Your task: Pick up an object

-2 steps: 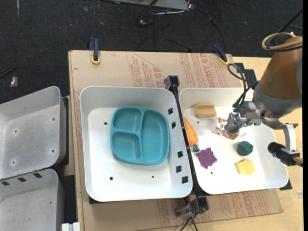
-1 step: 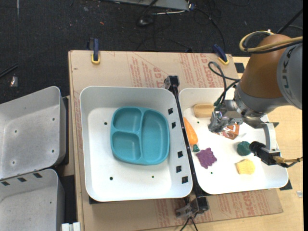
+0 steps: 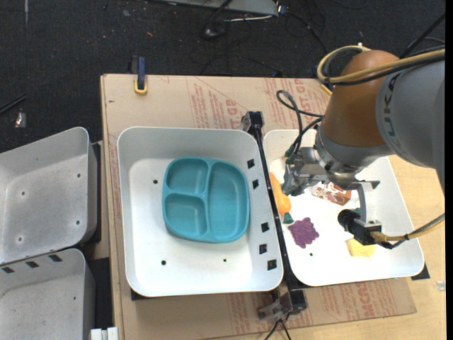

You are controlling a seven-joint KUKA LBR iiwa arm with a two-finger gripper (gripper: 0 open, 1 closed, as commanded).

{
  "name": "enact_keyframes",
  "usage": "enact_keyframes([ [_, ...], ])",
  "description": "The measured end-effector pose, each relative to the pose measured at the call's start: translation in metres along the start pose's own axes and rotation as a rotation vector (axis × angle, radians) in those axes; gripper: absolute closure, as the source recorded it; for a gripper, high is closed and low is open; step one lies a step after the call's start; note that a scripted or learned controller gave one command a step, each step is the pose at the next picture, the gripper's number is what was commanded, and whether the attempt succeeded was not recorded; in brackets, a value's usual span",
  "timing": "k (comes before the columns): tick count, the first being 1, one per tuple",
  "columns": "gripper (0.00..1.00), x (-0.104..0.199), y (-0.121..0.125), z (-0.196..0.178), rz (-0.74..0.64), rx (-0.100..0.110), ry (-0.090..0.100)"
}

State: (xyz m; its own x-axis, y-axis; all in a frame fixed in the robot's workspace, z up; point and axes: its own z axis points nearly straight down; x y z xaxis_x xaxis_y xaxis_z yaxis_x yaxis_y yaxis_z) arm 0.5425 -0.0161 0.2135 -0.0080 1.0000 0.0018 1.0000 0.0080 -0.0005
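Orange carrot [image 3: 281, 198] lies just beside the jaws [image 3: 291, 185]; their state unclear.

Gripper [image 3: 297, 179] fingers masked by wrist body, state not readable. Printed red-and-white item [image 3: 331, 192] just right of it half covered by the arm [image 3: 368, 112]. Orange object [image 3: 280, 198] below-left partly behind bin wall [image 3: 272, 211]; identity unclear

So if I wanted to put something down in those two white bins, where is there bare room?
Left bin: a bare white strip runs all round the teal divided plate, widest along the near edge. Right bin: crowded by the arm's gripper, an orange piece, purple grapes and a yellow block; bare floor remains along its near edge.
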Motion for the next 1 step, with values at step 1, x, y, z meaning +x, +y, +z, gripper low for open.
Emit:
enact_keyframes([
  [1, 1.0, 0.0562, -0.0166, 0.0031, 0.0, 0.002, 0.0],
])
